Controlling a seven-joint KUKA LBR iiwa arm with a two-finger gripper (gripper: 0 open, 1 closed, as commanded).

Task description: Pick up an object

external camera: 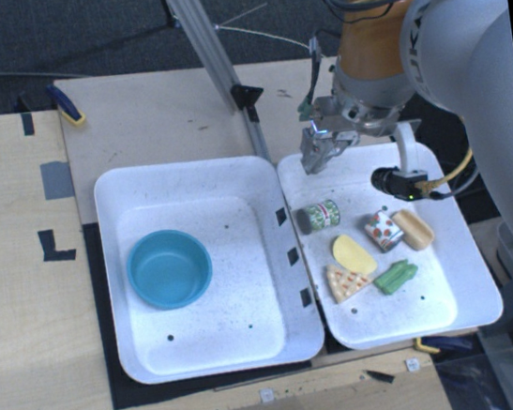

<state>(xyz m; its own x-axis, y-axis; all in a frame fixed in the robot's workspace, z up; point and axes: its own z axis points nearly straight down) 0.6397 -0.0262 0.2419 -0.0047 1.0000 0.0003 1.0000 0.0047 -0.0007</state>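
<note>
While the gripper hangs over the far left corner of the right bin, fingers seemingly close together and holding nothing, the job looks to be at the approach stage. The green can lies just nearer, by the left edge; next it should lower and close there.

A single fixed camera sits above the bench and looks down at a slant, taking in both white bins: the left bin and the right bin lie whole within the frame. The arm enters from the right and looms large, so it is probably nearer the lens. The far edge shows dark floor.
</note>
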